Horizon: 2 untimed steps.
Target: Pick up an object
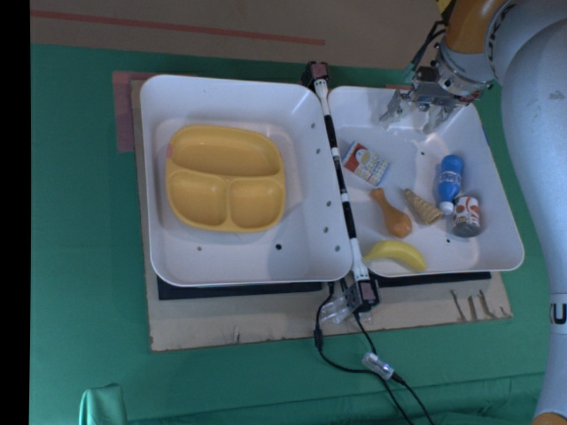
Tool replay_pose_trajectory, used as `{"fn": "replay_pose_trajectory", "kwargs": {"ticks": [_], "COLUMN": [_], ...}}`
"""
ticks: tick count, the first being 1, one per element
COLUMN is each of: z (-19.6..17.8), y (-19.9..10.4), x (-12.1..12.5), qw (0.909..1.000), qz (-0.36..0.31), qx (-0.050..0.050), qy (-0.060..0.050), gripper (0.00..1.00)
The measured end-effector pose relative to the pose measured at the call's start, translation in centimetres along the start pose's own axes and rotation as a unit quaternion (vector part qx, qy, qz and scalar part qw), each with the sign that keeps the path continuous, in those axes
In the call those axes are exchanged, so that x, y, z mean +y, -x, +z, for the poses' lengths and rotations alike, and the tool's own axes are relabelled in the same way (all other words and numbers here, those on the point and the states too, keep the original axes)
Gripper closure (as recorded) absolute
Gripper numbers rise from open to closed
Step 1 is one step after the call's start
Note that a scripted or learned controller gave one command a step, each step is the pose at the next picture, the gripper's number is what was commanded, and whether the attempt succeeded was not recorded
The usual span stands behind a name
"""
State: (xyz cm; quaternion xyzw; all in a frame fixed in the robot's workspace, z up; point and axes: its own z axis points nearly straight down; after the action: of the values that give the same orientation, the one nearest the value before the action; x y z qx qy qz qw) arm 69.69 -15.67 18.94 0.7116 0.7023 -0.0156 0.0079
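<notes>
My gripper [412,119] hangs over the far end of the right bin [496,246], its fingers spread open with nothing between them. Below it in that bin lie a small red-and-white carton [365,163], a blue bottle [450,178], a small can [467,215], an ice cream cone [423,205], a chicken drumstick [391,214] and a banana [396,254]. The carton is the nearest object to the gripper, a short way toward the front and left.
The left bin [177,264] holds a yellow divided plate [225,177]. A black-and-white divider strip [338,180] runs between the bins. Cables [372,361] trail off the bench front onto the green cloth.
</notes>
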Motion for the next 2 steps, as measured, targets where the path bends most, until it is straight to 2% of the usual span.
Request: {"fn": "replay_pose_trajectory", "kwargs": {"ticks": [1, 2], "z": [0.3, 0.3], "y": [0.7, 0.0], "x": [-4.9, -8.3], "qw": [0.9999, 0.9998], "qz": [-0.003, -0.002], "qx": [0.012, 0.012], "qy": [0.011, 0.013], "gripper": [0.0, 0.0]}}
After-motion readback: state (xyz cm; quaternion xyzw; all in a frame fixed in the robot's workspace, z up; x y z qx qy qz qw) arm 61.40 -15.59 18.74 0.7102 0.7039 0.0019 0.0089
